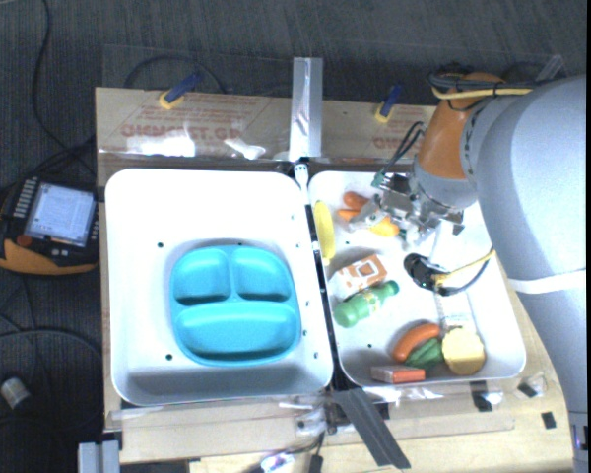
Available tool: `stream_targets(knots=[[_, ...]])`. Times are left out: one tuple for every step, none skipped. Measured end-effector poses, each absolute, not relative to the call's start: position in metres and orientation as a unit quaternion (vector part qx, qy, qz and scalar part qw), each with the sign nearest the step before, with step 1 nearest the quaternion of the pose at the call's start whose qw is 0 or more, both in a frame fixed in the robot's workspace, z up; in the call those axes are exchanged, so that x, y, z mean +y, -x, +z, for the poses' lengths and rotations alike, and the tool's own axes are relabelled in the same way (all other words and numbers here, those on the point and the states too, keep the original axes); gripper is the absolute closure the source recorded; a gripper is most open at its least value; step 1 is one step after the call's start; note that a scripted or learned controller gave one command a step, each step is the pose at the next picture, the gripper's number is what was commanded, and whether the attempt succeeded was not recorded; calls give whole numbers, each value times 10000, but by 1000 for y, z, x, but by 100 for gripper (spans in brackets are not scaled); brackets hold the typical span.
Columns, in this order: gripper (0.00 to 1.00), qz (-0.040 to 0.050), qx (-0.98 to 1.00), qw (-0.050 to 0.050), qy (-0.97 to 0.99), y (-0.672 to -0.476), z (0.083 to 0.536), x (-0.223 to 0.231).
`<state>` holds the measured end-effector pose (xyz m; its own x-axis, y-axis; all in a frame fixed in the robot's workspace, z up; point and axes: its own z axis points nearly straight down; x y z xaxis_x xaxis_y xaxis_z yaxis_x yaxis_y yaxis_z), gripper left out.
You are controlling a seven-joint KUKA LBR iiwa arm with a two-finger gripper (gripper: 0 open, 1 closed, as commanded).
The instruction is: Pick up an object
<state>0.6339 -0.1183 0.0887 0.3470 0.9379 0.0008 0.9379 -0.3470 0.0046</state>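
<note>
The jaws (389, 208) sit low in the right bin's (502, 348) upper part, over small orange toy food (356, 203); whether they are spread cannot be told. A blue divided plate (236, 302) lies in the left bin (138, 254).

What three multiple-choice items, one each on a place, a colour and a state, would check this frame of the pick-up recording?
1. Where does the blue divided tray lie?
A. In the left bin
B. In the right bin
C. On the floor beside the bench

2. What colour is the bottle-shaped toy near the middle of the right bin?
A. Purple
B. Green
C. White

3. Where is the gripper placed?
A. Over the blue tray
B. Outside both bins, above the floor
C. Low over the far end of the right bin, among the small toys

Answers:
1. A, the tray rests on the floor of the left bin.
2. B, its body is green with a pale cap end.
3. C, the wrist reaches to the orange and yellow pieces at the bin's far end.
</note>
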Motion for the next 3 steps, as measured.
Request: stream_targets(knots=[[0,-112,6656,-39,-7462,-664,88,-121],[0,-50,7734,-18,-6339,-666,99,-153],[0,-101,7900,-21,-6130,-664,88,-141]])
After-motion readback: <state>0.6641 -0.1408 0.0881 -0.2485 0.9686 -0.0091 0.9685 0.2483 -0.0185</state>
